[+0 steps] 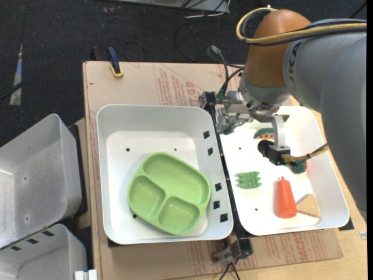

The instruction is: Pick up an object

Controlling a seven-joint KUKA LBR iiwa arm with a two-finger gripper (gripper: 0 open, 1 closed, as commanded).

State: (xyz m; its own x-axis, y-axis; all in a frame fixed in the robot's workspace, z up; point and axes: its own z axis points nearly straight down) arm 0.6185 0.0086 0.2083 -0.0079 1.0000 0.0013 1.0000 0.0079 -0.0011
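Arm reaches in from the right of the frame. Pincer (231, 118) low over the upper left corner of the right bin (245, 217), close to the wall shared with the left bin (105, 156). Cannot tell how wide the pincer stands; wrist body blocks it. Nothing seen in its hold.

Right bin contents: small red-and-green slice (266, 134) just right of the pincer, nearest candidate. Green leafy piece (247, 180) mid-bin, apart from the rest. Orange bottle-shaped toy (285, 198) lower right, with a tan wedge (309, 205) just beside it, possibly touching.

Left bin: green divided plate (169, 192), lying flat in the lower half, alone. Both bins sit on a brown tabletop (157, 80).

Step, as judged: approach or descent, no grasp made yet. Which object is targeted is unclear; the bin floor directly under the pincer looks bare.

Next move calls for: shifting right toward the slice, or down-frame toward the leafy piece, centring over it, lowering, then closing. Flat, thin items; a shallow close may slip off.
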